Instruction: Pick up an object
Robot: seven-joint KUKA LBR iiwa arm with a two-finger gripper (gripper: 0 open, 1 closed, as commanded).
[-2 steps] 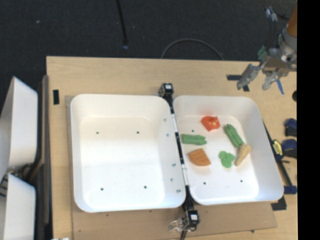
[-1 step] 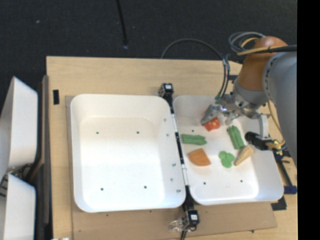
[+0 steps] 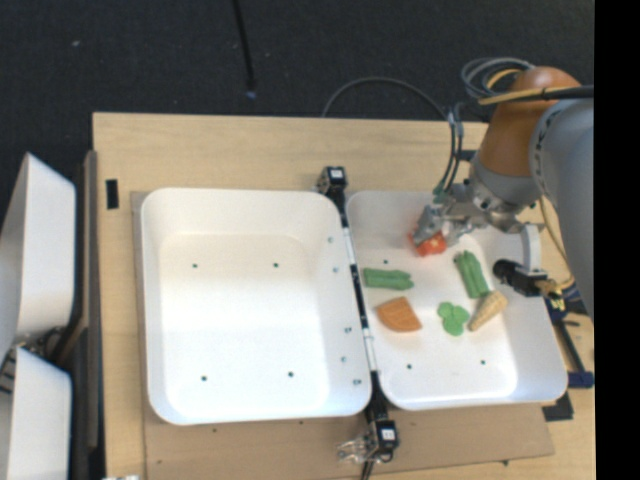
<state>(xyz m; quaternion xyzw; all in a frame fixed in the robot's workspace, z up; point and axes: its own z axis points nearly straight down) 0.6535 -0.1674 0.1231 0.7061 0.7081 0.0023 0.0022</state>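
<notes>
One end effector meets a red object; no readable writing.

We're looking down on a robotics lab test station: a plain wooden bench on dark carpet, two shallow white bins clamped side by side. A grey-and-orange industrial arm reaches in from the right, loose cables trail across the bench, and small toy-like items lie in the right bin.
</notes>
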